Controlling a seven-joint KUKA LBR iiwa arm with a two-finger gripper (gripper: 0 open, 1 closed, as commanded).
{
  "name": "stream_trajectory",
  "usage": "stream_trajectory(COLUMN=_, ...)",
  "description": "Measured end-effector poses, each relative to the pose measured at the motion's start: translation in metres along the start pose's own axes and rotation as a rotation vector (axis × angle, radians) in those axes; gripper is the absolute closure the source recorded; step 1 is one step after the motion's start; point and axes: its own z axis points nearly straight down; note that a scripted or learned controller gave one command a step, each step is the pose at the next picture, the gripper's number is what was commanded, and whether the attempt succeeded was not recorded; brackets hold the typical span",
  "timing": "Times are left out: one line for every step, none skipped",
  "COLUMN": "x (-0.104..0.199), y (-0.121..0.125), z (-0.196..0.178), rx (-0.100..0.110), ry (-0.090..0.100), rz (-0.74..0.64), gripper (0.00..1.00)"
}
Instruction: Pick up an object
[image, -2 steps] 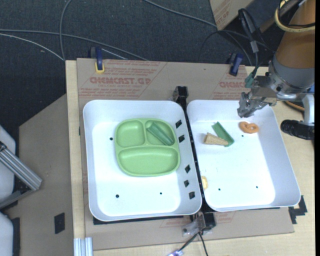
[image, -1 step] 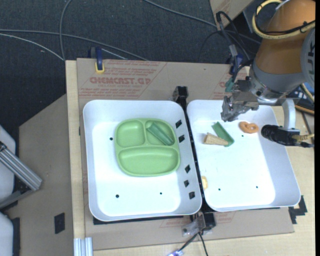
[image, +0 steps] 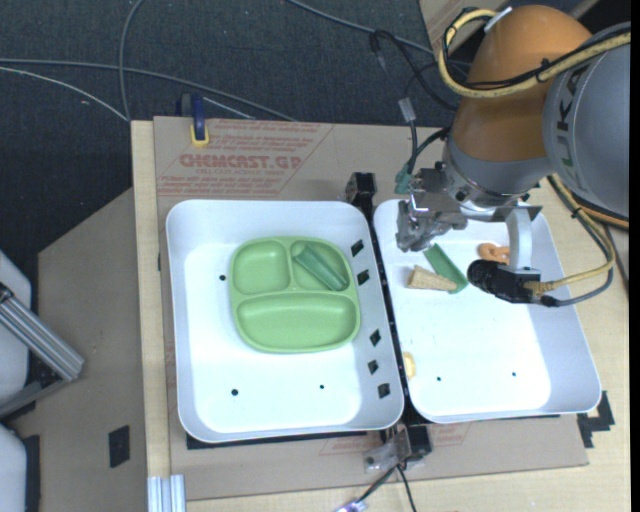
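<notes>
My gripper (image: 414, 236) hangs over the back left part of the right bin (image: 500, 370), near the divider. Just below and to its right lies a tan wedge-shaped piece (image: 427, 279), with a green stick-like piece (image: 444, 266) leaning against its upper side. The gripper is above these two and slightly left of them, and I see nothing held in it. A small orange item (image: 489, 250) lies further right, partly hidden by the arm's hardware.
The left bin (image: 200, 380) holds a green divided plate (image: 294, 295) with a green piece (image: 320, 264) in its back right compartment. A small yellow bit (image: 409, 367) sits by the right bin's left wall. The arm's body covers the right bin's back edge.
</notes>
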Motion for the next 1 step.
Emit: stream_trajectory(x=0.0526, y=-0.0131, z=0.0178, rx=0.001, ry=0.000, rz=0.001, gripper=1.00)
